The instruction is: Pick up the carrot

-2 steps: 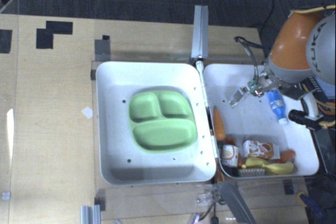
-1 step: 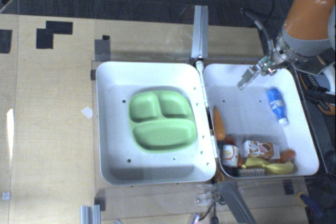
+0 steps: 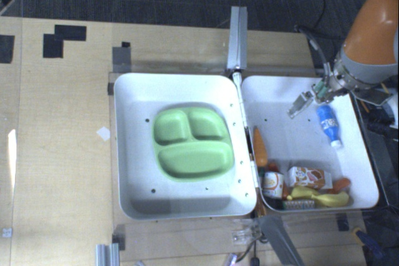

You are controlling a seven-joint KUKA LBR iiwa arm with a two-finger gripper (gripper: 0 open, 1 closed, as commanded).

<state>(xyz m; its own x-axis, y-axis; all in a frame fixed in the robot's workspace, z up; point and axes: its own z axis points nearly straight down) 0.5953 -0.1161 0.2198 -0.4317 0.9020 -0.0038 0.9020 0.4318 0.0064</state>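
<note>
The carrot (image 3: 259, 146) is orange and slim. It lies lengthwise along the left wall of the right bin (image 3: 280, 93), just above a small can (image 3: 272, 184). My gripper (image 3: 301, 104) hangs over the upper right part of that bin, up and to the right of the carrot and well apart from it. It is open, with nothing between its fingers. A blue bottle (image 3: 328, 124) lies just right of the gripper.
The left bin (image 3: 134, 152) holds a green divided plate (image 3: 191, 141). Along the right bin's front wall lie a snack carton (image 3: 307, 177), a yellow banana (image 3: 319, 199) and a reddish sausage (image 3: 341, 184). A metal post (image 3: 237, 40) stands between the bins at the back.
</note>
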